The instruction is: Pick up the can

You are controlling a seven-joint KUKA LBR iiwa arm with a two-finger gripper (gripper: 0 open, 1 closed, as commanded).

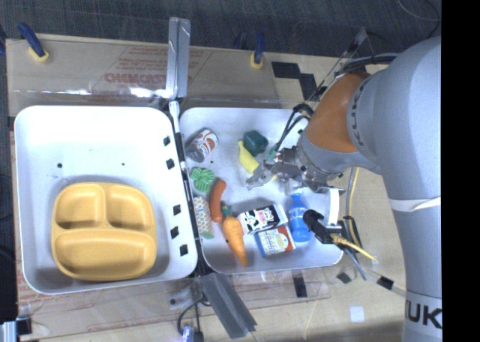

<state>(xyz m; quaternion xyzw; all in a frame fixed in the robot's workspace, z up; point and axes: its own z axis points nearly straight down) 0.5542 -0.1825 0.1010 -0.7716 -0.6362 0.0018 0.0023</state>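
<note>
Near edge of right bin (270, 267): I see a carrot (234, 237), a small milk carton (259, 219), a printed box (274, 241) and a blue bottle (299, 220) crowded along the front wall.
Gripper (264, 172): it hangs over the middle of the right bin, just beside a yellow piece (248, 157); I cannot tell how it is set, and I see nothing carried in it.
Can (202, 145): it lies on its side in the right bin's far left corner, close to the divider wall (177, 154), one round end turned toward the camera.
Bearing: from the gripper the can lies to the view's left and a little farther back, near but not touching.
Long axis: I judge it runs slantwise, roughly front-left to back-right, so the grasp should cross it.
Neighbours: a green leafy toy (202, 179) sits just in front of the can; a dark green block (255, 141) lies between can and arm, off the direct line.
Open room: bare floor shows to the can's right; the left side is tight against the wall.
Left bin (45, 127): holds a yellow tray (105, 229), well apart.
</note>
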